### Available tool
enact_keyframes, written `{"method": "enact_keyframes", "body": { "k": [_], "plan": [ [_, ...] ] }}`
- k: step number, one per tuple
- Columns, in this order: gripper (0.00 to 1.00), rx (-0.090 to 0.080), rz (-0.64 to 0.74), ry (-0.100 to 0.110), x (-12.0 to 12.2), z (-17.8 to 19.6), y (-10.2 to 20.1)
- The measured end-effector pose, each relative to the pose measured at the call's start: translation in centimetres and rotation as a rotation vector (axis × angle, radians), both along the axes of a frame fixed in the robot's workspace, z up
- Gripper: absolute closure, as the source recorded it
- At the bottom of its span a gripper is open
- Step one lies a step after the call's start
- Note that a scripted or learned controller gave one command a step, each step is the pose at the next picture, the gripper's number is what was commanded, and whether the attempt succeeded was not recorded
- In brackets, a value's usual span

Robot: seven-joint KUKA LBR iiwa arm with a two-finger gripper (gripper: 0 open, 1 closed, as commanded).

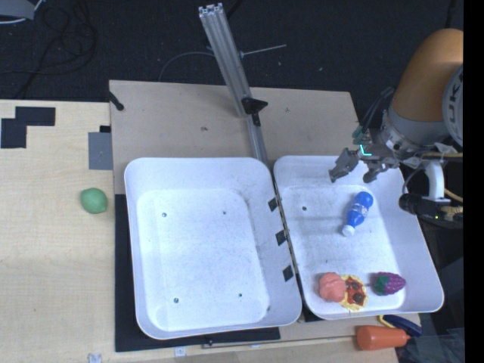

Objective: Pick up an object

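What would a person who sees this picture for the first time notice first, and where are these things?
The eye goes first to the grey and orange arm at the upper right, whose open gripper hangs over the far end of the right bin. Below it in that bin lies a blue and white bottle, and at the near end sit a pink toy, a yellow and red one and a purple one. A green ball rests alone on the bench, far left.

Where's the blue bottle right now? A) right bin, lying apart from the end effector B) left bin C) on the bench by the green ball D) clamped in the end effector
A: the blue bottle lies in the right bin, with the end effector above it in the view, apart from it.
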State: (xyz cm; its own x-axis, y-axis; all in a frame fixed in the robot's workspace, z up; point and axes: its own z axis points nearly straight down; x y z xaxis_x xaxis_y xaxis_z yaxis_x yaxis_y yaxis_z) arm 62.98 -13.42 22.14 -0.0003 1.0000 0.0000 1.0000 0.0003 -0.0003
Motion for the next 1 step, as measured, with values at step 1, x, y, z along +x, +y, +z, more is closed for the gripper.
{"method": "enact_keyframes", "body": {
  "k": [1],
  "plan": [
    [0.0,0.0,0.0,0.0,0.0,0.0,0.0]
  ]
}}
